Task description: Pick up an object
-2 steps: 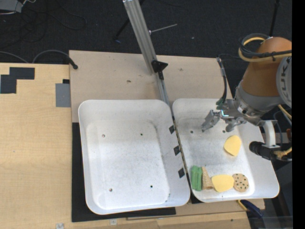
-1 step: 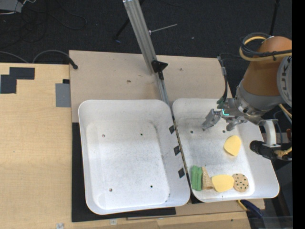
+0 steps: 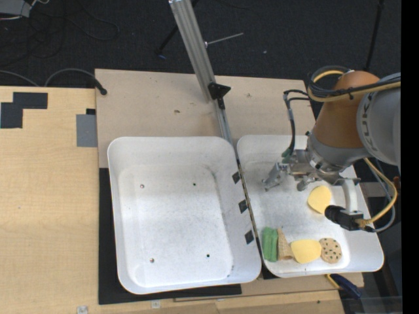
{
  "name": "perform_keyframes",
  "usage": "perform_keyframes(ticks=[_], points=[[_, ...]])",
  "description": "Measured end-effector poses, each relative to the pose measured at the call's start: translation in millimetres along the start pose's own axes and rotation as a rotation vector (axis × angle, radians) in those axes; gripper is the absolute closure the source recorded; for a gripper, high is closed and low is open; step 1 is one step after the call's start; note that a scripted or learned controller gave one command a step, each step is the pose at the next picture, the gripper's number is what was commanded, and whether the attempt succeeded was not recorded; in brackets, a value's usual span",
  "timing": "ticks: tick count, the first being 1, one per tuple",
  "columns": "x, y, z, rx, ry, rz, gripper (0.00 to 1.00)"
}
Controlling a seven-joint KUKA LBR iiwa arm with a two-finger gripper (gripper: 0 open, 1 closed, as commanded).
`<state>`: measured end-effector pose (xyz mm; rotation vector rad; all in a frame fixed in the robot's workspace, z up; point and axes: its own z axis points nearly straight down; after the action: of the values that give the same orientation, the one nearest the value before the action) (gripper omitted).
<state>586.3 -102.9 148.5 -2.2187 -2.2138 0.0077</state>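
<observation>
The bench (image 3: 163, 100) carries two shallow white bins side by side, with a slanted aluminium rail (image 3: 196, 48) rising from the seam between them. The left bin (image 3: 131, 156) is the larger expanse in view. The right bin (image 3: 262, 149) holds the objects, and the arm (image 3: 350, 116) enters from the right and hangs over its upper half.

The gripper (image 3: 288, 175) sits low over the bare floor of the right bin, near its middle, pointing toward the left. Its grey fingers (image 3: 272, 180) stand apart with a moderate gap, and nothing lies between them.

A yellow piece (image 3: 319, 199) lies just to the right of the gripper, under the wrist. Along the bin's near edge sits a row: a green piece (image 3: 269, 244), a tan cracker-like piece (image 3: 283, 244), a second yellow piece (image 3: 305, 250), and a chocolate-chip cookie (image 3: 330, 250), each touching or just beside its neighbour, well apart from the gripper.
</observation>
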Motion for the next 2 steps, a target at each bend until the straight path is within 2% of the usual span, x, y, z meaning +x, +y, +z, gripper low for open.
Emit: perform_keyframes(ticks=[1, 2], points=[[1, -1, 54, 0.000, 0.000, 0.000, 0.00], [-1, -1, 41, -0.004, -0.001, 0.008, 1.00]])
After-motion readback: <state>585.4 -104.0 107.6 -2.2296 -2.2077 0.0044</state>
